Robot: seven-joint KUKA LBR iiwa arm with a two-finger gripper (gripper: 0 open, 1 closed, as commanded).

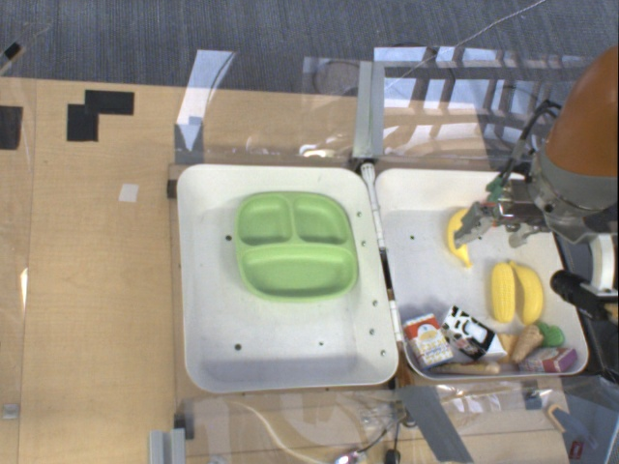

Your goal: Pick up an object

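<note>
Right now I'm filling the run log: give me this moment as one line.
gripper: over right bin, at a yellow piece | grasp: unclear | bananas: lying loose | green plate: left bin

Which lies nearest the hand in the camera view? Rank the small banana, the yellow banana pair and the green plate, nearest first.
1. Small banana, right bin, just left of the hand.
2. Yellow banana pair, right bin, below the hand.
3. Green plate, left bin, far left.

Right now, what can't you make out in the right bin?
- Gripper: over the banana; its dark fingers blur together, so grip and contact are unclear.
- Banana: its right side is hidden under the gripper.
- Pile at the bin's near edge: small, overlapping items, too blurred to identify.
</note>
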